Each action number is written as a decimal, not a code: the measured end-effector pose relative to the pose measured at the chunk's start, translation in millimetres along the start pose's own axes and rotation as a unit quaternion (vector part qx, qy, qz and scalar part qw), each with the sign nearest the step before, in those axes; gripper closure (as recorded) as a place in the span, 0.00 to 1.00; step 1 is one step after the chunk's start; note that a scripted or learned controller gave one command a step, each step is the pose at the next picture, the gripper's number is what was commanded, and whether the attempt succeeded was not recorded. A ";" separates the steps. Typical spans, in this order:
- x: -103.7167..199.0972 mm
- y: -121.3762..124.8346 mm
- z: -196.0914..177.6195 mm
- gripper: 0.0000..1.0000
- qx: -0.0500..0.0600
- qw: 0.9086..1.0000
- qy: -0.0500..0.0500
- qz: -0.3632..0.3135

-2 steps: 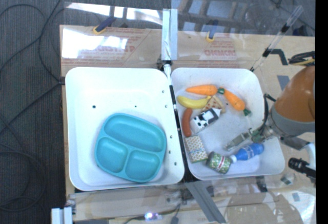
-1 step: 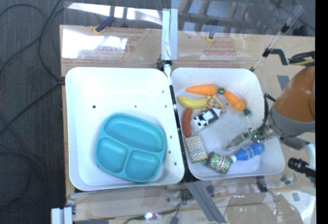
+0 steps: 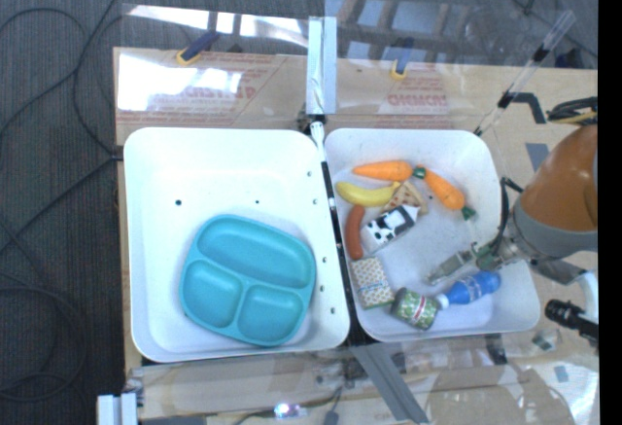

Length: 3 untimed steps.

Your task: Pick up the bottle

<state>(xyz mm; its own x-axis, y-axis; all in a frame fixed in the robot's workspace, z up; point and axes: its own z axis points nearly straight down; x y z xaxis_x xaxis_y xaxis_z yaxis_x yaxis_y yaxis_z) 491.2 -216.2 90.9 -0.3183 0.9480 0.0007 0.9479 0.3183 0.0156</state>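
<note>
Two white bins share the desk — the bottle (image 3: 473, 289) lies on its side at the right bin's (image 3: 340, 219) near edge, beside a green can (image 3: 416, 308). Just above it the claw (image 3: 457, 265) hovers; its opening I cannot tell.

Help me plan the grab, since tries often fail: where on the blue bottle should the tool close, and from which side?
Probably around the blue bottle's body, coming from above, fingers across its width. It lies on its side near the right bin's front wall, white cap pointing left toward the green can, so its long sides look freer than its ends.
</note>
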 end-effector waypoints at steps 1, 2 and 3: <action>-0.4 -0.5 0.0 0.00 0.001 1.000 -0.001 -0.013; -1.2 -1.5 0.1 0.00 0.002 0.999 -0.001 -0.038; -2.6 0.4 -9.5 1.00 0.000 0.999 -0.005 -0.038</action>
<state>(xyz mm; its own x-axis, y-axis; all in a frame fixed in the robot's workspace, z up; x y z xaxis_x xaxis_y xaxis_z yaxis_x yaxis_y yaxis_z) 492.3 -218.6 100.4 -0.3896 0.9209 -0.0101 0.9208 0.3897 0.0154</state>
